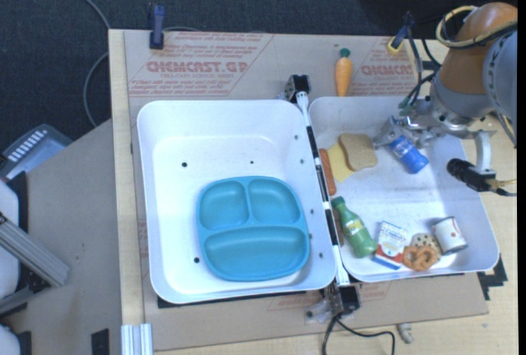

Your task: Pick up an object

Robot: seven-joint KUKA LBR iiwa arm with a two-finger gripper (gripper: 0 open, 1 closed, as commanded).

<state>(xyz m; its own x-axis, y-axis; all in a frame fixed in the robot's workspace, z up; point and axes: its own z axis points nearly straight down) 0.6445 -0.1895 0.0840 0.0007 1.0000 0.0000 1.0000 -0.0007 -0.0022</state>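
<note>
My gripper [401, 134] hangs over the back of the right bin [485, 242], reaching in from the upper right. A small blue can [410, 155] lies tilted directly at the gripper's tip, touching or nearly touching it. Just left of it sits a slice of bread [358, 151], with a reddish strip [327, 170] along the bin's left wall. Nearer the front are a green bottle [353, 227], a white snack packet [391, 237], a pretzel [422, 254] and a small silver can [449, 234].
The left bin [164, 140] holds a blue divided plate [251, 228]. A toy carrot [343, 74] lies on the bench behind the right bin. A black clamp [297, 85] joins the bins at the back. The arm's black cable [477, 177] hangs over the right bin's right side.
</note>
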